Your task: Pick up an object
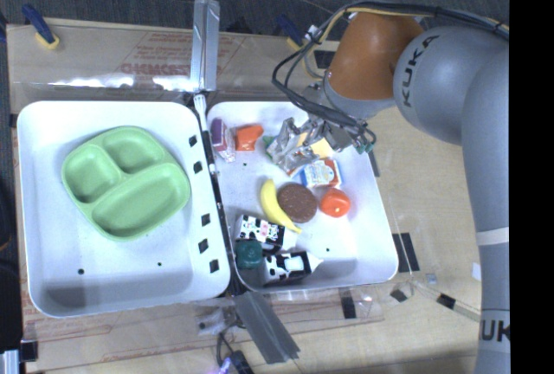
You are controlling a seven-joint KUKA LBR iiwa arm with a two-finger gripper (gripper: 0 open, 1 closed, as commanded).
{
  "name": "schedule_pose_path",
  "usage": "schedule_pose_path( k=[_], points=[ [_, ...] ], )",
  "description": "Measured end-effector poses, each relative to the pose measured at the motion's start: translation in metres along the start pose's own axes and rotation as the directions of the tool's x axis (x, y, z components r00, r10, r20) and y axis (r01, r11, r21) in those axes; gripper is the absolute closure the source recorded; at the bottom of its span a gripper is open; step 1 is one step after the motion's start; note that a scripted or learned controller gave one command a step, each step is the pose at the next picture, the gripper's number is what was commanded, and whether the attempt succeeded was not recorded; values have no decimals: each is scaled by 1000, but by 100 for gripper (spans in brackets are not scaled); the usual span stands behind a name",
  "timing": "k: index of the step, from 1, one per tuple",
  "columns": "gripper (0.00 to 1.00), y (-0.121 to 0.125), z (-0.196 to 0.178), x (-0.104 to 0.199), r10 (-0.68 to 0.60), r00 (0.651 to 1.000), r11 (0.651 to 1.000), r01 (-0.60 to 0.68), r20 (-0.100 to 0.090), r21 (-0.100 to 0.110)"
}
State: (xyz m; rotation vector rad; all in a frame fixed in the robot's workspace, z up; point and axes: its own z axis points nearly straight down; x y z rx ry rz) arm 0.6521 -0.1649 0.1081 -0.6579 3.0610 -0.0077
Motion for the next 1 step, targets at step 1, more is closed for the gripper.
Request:
schedule_pose_path(
  k=[1],
  points=[
    [100, -44, -43, 12, -205, 979, 979, 205, -4, -5]
  ],
)
